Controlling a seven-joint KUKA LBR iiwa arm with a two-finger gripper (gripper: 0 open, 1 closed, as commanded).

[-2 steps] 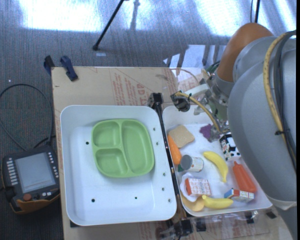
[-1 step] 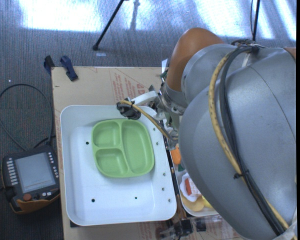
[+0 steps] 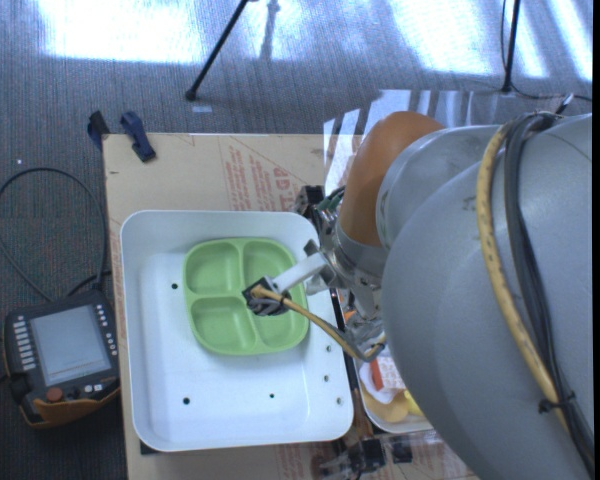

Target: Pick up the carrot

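Observation:
A small orange-red piece that looks like the carrot (image 3: pixel 377 374) lies in the right bin (image 3: pixel 372 416), in the narrow strip still visible below the arm. The big grey arm with its orange band hides most of that bin. My gripper (image 3: pixel 318 218) is at the seam between the two bins, near their far edge. It is well above the carrot in the view and largely hidden by the wrist.
The left bin (image 3: pixel 160 368) holds a light green divided plate (image 3: pixel 208 268) near its middle. A pale yellow object (image 3: pixel 398 406) lies beside the carrot in the right bin. A teach pendant (image 3: pixel 65 353) lies on the floor at the left.

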